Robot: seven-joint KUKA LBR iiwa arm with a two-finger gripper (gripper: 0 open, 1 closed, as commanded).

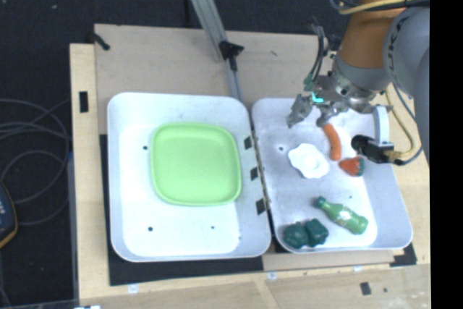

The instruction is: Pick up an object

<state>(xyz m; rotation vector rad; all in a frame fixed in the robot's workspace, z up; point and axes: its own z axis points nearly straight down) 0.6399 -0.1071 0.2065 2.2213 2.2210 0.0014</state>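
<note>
The sausage (333, 142) lies in the right bin (278, 155), towards its far right, just beneath the hand (316, 112). The hand hangs over the bin's far edge with its fingers spread and nothing between them. Left of the sausage sits a white lump (309, 161); to its right a red piece (352, 166). Nearer lie a green bottle (341, 216) and a dark green block (305, 234). The left bin (130, 177) holds a green plate (196, 163).
</note>
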